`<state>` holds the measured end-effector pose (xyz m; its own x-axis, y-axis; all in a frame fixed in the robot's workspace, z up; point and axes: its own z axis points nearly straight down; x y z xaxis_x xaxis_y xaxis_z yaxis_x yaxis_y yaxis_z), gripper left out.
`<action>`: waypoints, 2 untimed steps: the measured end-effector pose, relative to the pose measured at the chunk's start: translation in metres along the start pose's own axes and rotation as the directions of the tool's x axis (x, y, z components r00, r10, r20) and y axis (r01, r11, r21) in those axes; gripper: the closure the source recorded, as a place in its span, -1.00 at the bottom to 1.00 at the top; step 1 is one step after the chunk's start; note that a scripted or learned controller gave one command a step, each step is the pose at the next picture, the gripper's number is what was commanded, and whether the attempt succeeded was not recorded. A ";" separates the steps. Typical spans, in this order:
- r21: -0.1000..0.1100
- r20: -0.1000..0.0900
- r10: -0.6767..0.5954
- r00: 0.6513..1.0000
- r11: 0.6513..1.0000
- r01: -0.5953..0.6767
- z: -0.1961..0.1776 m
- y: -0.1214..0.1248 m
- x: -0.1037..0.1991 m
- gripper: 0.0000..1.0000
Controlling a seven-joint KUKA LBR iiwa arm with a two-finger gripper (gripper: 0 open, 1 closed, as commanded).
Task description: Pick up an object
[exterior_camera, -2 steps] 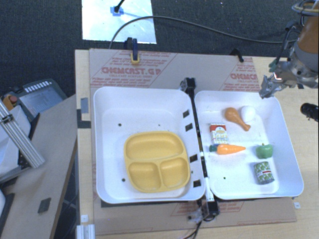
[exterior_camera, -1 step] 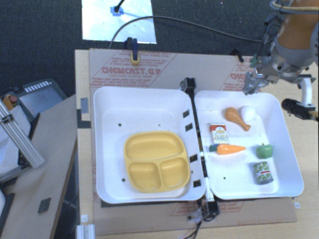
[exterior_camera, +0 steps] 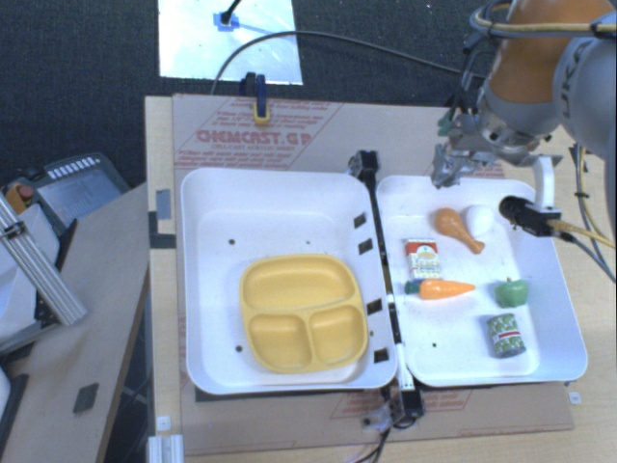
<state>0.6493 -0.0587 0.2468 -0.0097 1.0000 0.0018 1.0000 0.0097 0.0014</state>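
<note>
**Arm over the far edge of the right bin, toys lying loose below**

From my seat I see the bench as a pale wooden top (exterior_camera: 159,287) with a brown cardboard sheet (exterior_camera: 289,133) printed in red under the two white bins. Beyond it the floor is dark carpet, with a shiny square plate (exterior_camera: 193,27) lying flat and a black cable running across it. A yellow clamp (exterior_camera: 258,102) grips the far edge of the cardboard. At the left sits a grey box (exterior_camera: 72,196) and a slanted aluminium rail (exterior_camera: 39,268).

The left bin (exterior_camera: 207,210) holds a yellow three-compartment tray (exterior_camera: 304,312), set near its front right corner.

The right bin (exterior_camera: 559,350) holds the toys. A toy chicken drumstick (exterior_camera: 456,228) lies with its long axis on a diagonal, the fat end toward the far left and the bone end toward the near right; a white egg (exterior_camera: 479,220) is just beside it, perhaps touching. A toy carrot (exterior_camera: 445,290) lies nearly across the bin, tip pointing right, green top to the left. Just beyond its left end is a small red and white carton (exterior_camera: 421,258). A green pepper (exterior_camera: 512,291) sits right of the carrot, and a green can (exterior_camera: 505,336) lies near the front right corner, its axis roughly front to back.

The gripper (exterior_camera: 451,170) hangs at the far edge of the right bin, above and beyond the drumstick. Its fingers are a dark blur to me, so I cannot tell whether they are parted or closed; nothing shows between them.
</note>
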 end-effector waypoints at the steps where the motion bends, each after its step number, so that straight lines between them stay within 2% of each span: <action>1: 0.000 0.000 0.000 1.000 1.000 0.000 0.015 -0.002 0.050 1.00; 2: -0.002 0.000 -0.001 1.000 1.000 0.001 0.009 0.006 0.109 1.00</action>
<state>0.6547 0.0505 0.2376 -0.0102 0.9999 0.0018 0.9999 0.0102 0.0036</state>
